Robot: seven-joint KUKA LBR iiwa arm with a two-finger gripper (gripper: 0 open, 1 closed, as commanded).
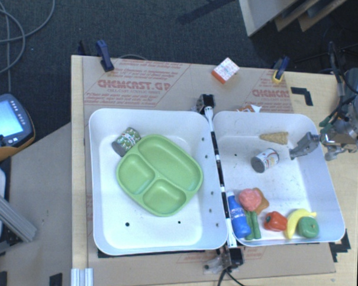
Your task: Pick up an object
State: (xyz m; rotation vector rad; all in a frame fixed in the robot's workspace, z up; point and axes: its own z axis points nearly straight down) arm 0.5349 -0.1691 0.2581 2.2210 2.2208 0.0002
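Gripper [303,146] seen over the right white bin [331,193].
Nothing is held (finger state cannot be told); a small grey tipped can [265,160] lies just beside it.

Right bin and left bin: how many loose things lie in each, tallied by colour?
Green: 4 - divided plastic plate, patterned can, round apple, long pod
Red or pink: 2 - red pepper, pink lump
Yellow: 1 - banana
Blue: 1 - bottle
Tan: 1 - wedge
Silver: 1 - tin
Total: 10
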